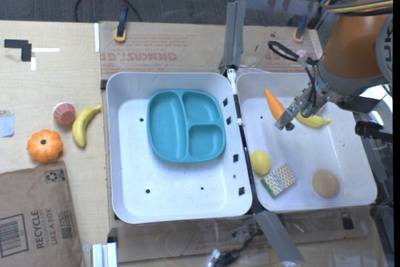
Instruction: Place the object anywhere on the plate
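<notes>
Hovering low in the right bin (350, 200), the tool (289, 122) sits just beside the carrot (274, 104), which lies up-left of it, long axis slanting toward the bin's far wall. Whether the tool is open or grips anything, I cannot tell. The teal plate (186, 125) lies well left of the carrot, across the bins' shared rims, compartments bare.

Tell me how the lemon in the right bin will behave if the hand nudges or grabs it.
The lemon looks rounded and smooth, so a nudge would probably roll it toward the bin wall beside it. Its curved skin may slip between narrow fingers. It appears firm, likely a rigid toy rather than something that squashes.
</notes>
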You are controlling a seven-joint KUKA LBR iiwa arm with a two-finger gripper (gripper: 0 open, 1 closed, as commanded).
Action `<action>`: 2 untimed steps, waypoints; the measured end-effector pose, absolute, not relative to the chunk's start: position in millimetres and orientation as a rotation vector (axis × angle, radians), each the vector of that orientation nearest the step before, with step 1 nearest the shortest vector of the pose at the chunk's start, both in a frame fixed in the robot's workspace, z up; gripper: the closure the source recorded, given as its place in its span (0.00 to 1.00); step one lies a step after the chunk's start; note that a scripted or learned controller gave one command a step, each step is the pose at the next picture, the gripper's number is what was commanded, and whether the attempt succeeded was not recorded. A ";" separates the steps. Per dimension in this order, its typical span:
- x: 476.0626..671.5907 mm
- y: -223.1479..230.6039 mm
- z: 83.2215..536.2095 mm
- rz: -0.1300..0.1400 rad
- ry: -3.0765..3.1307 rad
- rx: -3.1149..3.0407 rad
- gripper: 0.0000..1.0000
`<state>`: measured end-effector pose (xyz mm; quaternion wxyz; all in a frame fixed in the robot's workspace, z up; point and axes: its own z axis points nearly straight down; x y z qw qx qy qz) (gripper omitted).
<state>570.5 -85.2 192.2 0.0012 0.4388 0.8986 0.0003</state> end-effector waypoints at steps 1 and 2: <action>578.5 65.8 190.8 -0.002 2.761 1.500 1.00; 578.6 65.4 190.9 -0.003 2.760 1.500 0.00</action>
